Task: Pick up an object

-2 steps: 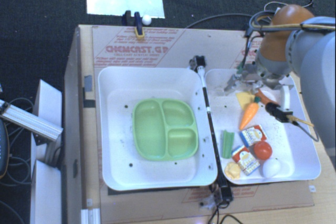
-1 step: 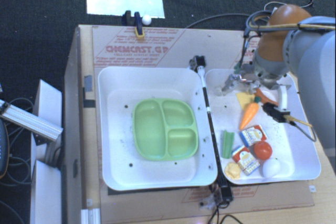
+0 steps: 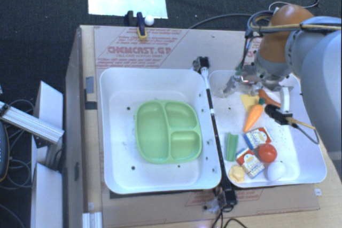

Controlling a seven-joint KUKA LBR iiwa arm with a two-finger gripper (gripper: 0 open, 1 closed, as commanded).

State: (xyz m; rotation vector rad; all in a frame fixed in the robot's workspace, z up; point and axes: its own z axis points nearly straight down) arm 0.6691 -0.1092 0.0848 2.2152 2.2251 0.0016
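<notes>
Camera view, arm: we note the grey arm (image 3: 315,56) entering from the right, its orange band (image 3: 280,34) above the wrist, over the far end of the right bin (image 3: 312,168).
Camera view, gripper: we place the gripper (image 3: 240,83) low near that bin's far left corner; we cannot tell whether it is released or clenched, and we see nothing grasped.
Camera view, right bin contents: we record a carrot (image 3: 253,116) just beside a yellow piece (image 3: 247,100), both near the gripper. Nearer the camera lie a green stick (image 3: 231,146), two small cartons (image 3: 257,138) (image 3: 251,162), a red tomato (image 3: 267,153), a white egg (image 3: 276,170) and a yellow item (image 3: 236,173).
Camera view, left bin: we find a green divided plate (image 3: 168,131) lying flat in the left bin (image 3: 115,115).
Camera view, tabletop: both bins sit side by side on the brown tabletop (image 3: 144,50).
</notes>
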